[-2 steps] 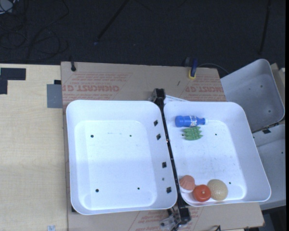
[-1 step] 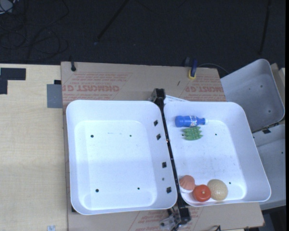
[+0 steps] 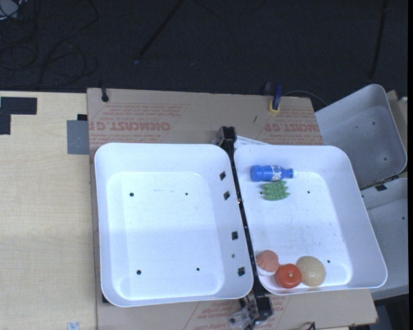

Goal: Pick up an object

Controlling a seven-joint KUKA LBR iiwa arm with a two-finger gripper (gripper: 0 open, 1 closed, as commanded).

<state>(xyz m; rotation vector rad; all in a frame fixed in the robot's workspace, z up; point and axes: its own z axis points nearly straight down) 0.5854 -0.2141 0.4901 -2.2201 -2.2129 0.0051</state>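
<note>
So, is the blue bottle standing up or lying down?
Lying down. The blue bottle rests on its side in the right bin, its white cap pointing right, just above the green toy.

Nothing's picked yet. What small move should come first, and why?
Probably bring the arm in over the right bin and stop above the blue bottle. It lies on its side near the far wall, with only the green toy close by. The red ball is packed between two other pieces in the near corner, so it looks harder to grasp.
</note>
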